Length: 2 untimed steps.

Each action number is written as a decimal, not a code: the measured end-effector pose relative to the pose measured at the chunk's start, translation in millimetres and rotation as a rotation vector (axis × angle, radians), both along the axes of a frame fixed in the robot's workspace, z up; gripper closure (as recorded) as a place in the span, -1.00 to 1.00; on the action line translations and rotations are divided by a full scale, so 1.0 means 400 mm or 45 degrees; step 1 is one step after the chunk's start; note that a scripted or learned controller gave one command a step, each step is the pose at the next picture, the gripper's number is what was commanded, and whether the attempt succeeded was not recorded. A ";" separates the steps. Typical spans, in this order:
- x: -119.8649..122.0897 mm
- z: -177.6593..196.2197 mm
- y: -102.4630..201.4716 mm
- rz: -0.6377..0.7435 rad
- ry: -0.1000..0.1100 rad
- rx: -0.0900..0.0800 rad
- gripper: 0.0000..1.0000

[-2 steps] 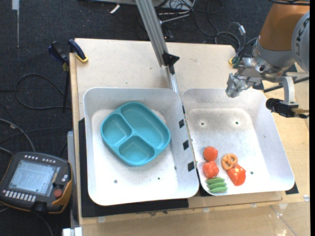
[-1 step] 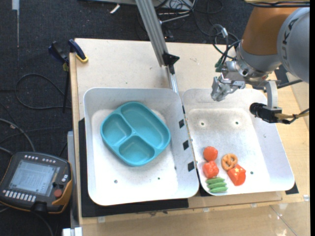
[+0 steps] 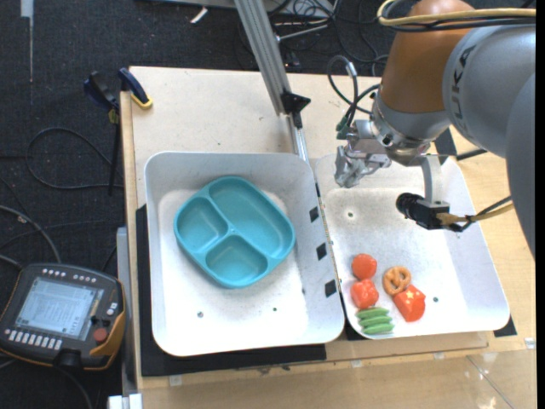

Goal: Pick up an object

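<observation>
I see gripper (image 3: 351,170) at right bin's (image 3: 477,254) far end; jaws' state unclear, prob. empty. Food cluster, tomato (image 3: 364,267) nearest, lies well toward near edge.

The wooden bench (image 3: 213,113) bears two white bins (image 3: 230,331) side by side.
</observation>
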State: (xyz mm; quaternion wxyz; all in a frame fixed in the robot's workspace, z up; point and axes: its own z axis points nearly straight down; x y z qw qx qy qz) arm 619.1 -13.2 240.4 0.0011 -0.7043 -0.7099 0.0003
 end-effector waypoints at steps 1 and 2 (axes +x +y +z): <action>-0.036 0.013 0.114 0.000 0.000 0.000 1.00; -0.042 -0.007 0.257 0.001 0.000 0.001 1.00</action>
